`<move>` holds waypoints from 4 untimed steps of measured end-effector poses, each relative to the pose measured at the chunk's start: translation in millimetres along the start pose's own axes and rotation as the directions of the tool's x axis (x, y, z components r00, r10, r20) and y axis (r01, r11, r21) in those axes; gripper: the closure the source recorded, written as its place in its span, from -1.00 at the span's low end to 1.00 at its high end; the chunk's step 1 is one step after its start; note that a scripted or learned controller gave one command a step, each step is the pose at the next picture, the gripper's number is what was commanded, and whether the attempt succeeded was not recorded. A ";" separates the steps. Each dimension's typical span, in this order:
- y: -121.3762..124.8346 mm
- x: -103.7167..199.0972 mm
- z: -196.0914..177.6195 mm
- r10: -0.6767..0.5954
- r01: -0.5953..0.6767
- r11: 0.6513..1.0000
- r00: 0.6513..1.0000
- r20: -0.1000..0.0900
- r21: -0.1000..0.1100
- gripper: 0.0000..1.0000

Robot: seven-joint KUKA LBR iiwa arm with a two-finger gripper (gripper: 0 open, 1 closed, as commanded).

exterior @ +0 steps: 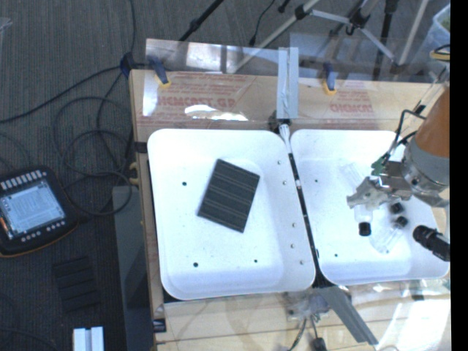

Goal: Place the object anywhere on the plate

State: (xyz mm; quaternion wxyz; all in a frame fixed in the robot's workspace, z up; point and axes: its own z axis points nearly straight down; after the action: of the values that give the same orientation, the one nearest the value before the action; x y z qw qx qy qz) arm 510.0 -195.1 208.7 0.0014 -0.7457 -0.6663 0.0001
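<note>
We see a dark ribbed plate (229,195) lying flat near the middle of the left bin (175,269). Right of that plate, over the right bin (329,269), the gripper (380,196) hangs low among small clear and black pieces (363,229). We cannot tell the jaws' state, nor which piece is the object.
</note>
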 end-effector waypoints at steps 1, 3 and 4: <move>0.0 0.0 0.0 0.000 0.000 1.000 1.000 0.000 0.000 -1.00; -26.5 53.2 -66.8 -0.189 0.189 0.982 0.982 0.003 0.000 -1.00; -26.5 52.9 -67.0 -0.188 0.188 0.982 0.982 0.003 0.000 -1.00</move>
State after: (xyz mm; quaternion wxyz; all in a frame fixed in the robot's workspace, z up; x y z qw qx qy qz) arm 489.7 -139.7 275.9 0.0003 -0.6794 -0.7338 0.0009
